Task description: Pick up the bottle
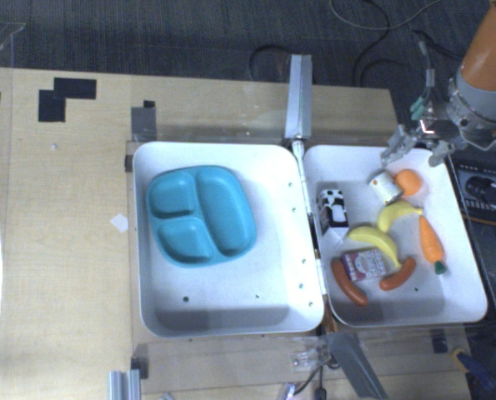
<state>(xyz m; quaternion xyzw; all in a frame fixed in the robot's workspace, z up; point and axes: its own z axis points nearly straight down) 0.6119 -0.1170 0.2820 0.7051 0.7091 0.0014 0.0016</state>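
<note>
A small orange bottle (408, 182) with a white cap lies on its side in the right bin (464, 307), near the bin's far edge. My gripper (416, 150) hangs just above and behind the bottle, over the far rim. Its two fingers (394, 149) are spread apart, so it is open with nothing between them. The grey wrist with its orange band reaches in from the upper right.
In the right bin lie a black-and-white carton (333, 207), two bananas (376, 240), a carrot (431, 242), two sausages (349, 280) and a red packet (369, 263). The left bin (231, 307) holds a blue divided plate (202, 215). A metal bar (299, 98) stands between the bins.
</note>
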